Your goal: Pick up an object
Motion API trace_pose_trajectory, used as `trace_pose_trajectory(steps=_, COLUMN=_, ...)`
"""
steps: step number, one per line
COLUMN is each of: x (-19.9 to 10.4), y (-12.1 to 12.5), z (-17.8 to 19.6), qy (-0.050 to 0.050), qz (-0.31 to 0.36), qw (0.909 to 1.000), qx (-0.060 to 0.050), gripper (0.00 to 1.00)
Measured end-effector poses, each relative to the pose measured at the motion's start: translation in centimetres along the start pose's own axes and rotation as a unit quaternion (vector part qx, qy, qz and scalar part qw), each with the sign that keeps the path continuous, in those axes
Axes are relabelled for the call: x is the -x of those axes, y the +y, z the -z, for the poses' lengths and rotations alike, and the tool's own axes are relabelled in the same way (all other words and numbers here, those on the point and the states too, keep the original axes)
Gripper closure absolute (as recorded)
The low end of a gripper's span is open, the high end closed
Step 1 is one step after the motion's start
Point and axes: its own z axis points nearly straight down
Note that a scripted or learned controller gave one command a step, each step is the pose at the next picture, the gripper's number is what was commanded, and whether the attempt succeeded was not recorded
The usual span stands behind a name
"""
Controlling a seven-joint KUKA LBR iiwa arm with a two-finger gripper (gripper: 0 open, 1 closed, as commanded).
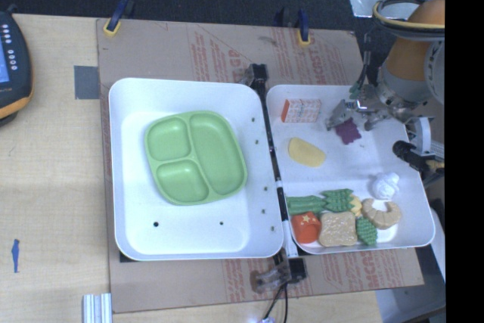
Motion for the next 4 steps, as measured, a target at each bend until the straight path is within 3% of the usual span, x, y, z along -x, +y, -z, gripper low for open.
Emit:
trace_pose_trajectory(steps=1, x=0.0, y=0.1, z=1.1, qy=0.0, qz=0.001, qw=1.0, qx=0.0, gripper=1.0)
trace_pose_trajectory(steps=2, x=1.7, y=-4.4, z=-0.1, qy=0.0, qz=0.0, qw=1.0, qx=-0.002, gripper=1.0)
trace_pose_trajectory(steps=3, x=1.6, y=-4.1, z=0.0, qy=-0.001, qz=0.001, qw=1.0, qx=0.0, gripper=0.0)
trace_pose_trajectory(steps=4, x=1.6, y=0.7, z=0.1, qy=-0.001, qz=0.002, qw=1.0, qx=0.003, gripper=0.0)
